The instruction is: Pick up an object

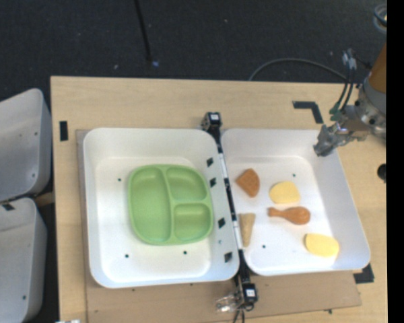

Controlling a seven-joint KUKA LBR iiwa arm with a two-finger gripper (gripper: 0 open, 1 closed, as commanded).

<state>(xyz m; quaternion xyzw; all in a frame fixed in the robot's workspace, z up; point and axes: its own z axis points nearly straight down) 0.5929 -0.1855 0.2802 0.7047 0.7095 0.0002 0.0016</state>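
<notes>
The right bin [337,180] holds several food pieces: a brown nugget-like piece [248,182], a pale yellow round piece [285,193], a brown drumstick [291,214], a yellow oval piece [321,245] and a tan wedge [246,228] by the bin's left wall. My gripper [327,142] hangs over the far right corner of that bin, above and to the right of the food, with nothing seen in it. The arm enters from the right edge.
The left bin [101,173] holds a green divided plate [170,204]. A black cable loops over the bench behind the right bin. Clips run along the divider between the bins. White chair-like shapes stand at the far left.
</notes>
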